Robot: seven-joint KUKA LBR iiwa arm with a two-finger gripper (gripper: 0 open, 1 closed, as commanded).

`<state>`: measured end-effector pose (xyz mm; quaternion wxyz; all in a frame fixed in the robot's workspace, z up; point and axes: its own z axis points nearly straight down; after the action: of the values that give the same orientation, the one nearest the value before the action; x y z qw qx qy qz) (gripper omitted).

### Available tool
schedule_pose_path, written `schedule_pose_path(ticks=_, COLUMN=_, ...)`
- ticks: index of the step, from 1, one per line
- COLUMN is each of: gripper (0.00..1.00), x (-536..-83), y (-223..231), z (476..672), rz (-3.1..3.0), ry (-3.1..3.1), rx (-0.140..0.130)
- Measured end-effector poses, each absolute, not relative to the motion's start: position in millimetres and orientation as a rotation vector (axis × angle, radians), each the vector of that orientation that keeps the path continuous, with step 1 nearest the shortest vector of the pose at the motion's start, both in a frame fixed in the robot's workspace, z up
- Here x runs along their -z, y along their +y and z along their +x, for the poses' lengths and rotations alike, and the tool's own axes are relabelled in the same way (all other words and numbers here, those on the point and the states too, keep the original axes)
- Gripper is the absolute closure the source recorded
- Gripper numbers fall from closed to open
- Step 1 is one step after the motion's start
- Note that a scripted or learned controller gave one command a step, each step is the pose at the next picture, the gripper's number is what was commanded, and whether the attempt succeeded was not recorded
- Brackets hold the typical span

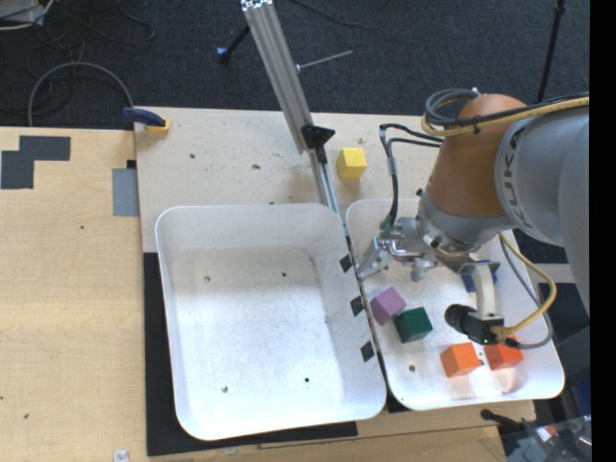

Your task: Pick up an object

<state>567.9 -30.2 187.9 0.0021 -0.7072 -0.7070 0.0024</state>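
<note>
You have two shallow white bins on the table. The left bin shows only dark specks on its floor. The right bin holds a purple block beside its left wall, a dark green cube touching it, and near the front edge an orange block next to a red-orange one. A yellow cube sits on the bare table behind the bins.

The pincer hangs over the back left of the right bin, above the purple block; glare and cables blur it, so you cannot tell its state. The arm hides the bin's back right corner.
</note>
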Motion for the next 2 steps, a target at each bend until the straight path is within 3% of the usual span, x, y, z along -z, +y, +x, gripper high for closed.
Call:
schedule_pose_path(ticks=1, gripper=0.00, x=-241, y=-9, z=534.9, rz=-2.218, ry=-2.223, rx=0.002)
schedule_pose_path(ticks=2, gripper=0.00, x=-325, y=-34, z=548.1, rz=-2.221, ry=-2.229, rx=0.006)
